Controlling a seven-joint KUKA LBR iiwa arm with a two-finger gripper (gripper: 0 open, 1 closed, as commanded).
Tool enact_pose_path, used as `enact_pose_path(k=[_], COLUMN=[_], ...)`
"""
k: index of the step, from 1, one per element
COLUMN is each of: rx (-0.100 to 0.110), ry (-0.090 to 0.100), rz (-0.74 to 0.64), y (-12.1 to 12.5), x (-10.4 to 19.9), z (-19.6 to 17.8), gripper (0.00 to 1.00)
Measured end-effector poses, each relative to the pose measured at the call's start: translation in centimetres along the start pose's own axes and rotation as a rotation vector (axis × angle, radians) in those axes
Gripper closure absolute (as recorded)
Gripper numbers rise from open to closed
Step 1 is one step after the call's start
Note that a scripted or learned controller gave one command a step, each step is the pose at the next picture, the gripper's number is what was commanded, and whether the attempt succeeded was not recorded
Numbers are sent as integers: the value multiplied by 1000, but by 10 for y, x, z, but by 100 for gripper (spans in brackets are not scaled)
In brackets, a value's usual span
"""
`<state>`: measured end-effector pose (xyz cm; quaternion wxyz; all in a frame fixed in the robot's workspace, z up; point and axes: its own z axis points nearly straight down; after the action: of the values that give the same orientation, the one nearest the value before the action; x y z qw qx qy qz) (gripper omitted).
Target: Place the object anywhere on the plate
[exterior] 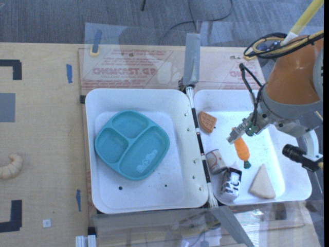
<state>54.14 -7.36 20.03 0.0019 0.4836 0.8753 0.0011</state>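
Wide pale wooden worktop [41, 133] below, carrying two shallow white bins side by side. Left bin [175, 189] holding the teal plate [132, 144], three compartments, sitting flat toward the bin's left half, nothing on it. Right bin [293, 189] crowded with small items. Reaching in from the right, the grey arm [290, 81] with its orange band, bent down over the right bin's upper middle.

At the arm's tip, the gripper [243, 133], low over the right bin, pointing down and left. Fingers too small and foreshortened to judge: cannot tell whether apart or together. Just below it, an orange carrot [241, 149] with a green end, lying on the bin floor, top end right at the gripper's tip; touching or merely just beside, cannot tell. No sign of it lifted.

Near the bin's lower right, a tan wedge [262, 183]. Lower left, a black-and-white can [232, 181] and, just above it, a small brownish can [216, 161] against the divider. Upper left, an orange waffle-textured piece [207, 122]. Well apart on the worktop's far left, a pale croissant [10, 167].
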Motion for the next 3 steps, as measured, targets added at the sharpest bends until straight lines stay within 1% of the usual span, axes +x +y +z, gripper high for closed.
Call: enact_pose_path(k=[1, 2, 3], rx=[2, 0, 1], ry=[1, -1, 2], rz=[-21, -21, -63], y=[81, 114, 172], x=[20, 70, 156], z=[5, -7, 33], gripper=[100, 100, 100])
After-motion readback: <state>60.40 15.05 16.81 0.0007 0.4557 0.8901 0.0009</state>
